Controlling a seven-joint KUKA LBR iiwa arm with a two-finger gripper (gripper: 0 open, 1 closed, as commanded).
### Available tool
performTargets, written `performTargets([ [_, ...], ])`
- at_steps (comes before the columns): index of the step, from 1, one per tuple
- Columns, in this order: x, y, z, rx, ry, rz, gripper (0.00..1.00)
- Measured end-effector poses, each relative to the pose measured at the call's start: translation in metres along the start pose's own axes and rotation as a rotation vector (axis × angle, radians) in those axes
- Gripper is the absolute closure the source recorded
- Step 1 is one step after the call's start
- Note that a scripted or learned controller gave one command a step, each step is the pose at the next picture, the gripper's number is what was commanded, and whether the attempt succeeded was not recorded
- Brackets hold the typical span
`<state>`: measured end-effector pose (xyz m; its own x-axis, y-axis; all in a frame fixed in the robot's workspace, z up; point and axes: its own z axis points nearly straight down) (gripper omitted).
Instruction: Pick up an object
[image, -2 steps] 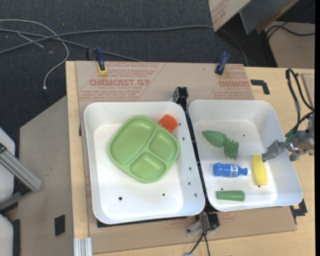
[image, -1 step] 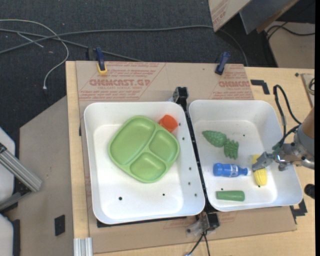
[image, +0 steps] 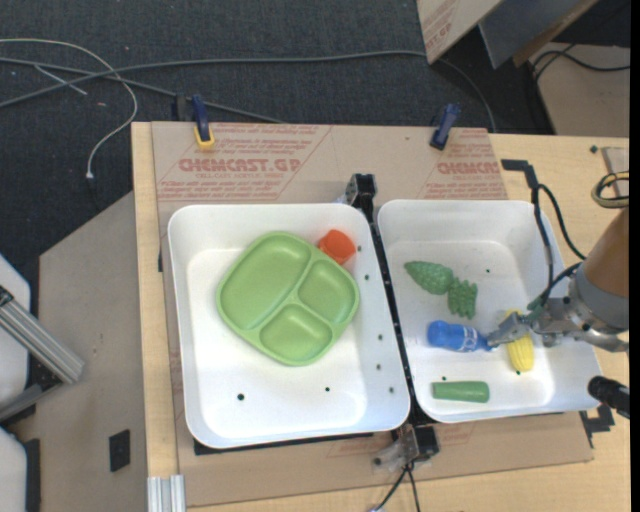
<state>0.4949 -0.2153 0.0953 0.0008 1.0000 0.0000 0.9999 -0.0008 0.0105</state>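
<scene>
1. Leftmost on the bench, the left bin (image: 200, 400) holds a green divided plate (image: 288, 297), with a small orange object (image: 337, 244) touching the plate's upper right edge.
2. Right of that plate, the right bin (image: 440, 215) holds a leafy green toy (image: 443, 283), a blue bottle-shaped toy (image: 455, 336) and a green cylinder (image: 460, 391).
3. Farther right of the plate, a yellow corn-like toy (image: 520, 351) lies just beside the gripper (image: 527, 322); whether its fingers are spread or closed on anything cannot be told.
</scene>
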Motion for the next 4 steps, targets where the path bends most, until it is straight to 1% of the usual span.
performTargets([
  [1,-0.001,0.000,-0.010,-0.001,-0.003,0.000,1.00],
  [2,0.002,-0.002,-0.054,0.006,-0.002,-0.002,1.00],
  [3,-0.005,0.003,-0.100,0.004,-0.003,-0.002,1.00],
  [4,-0.005,0.005,-0.124,0.006,-0.002,-0.002,1.00],
])
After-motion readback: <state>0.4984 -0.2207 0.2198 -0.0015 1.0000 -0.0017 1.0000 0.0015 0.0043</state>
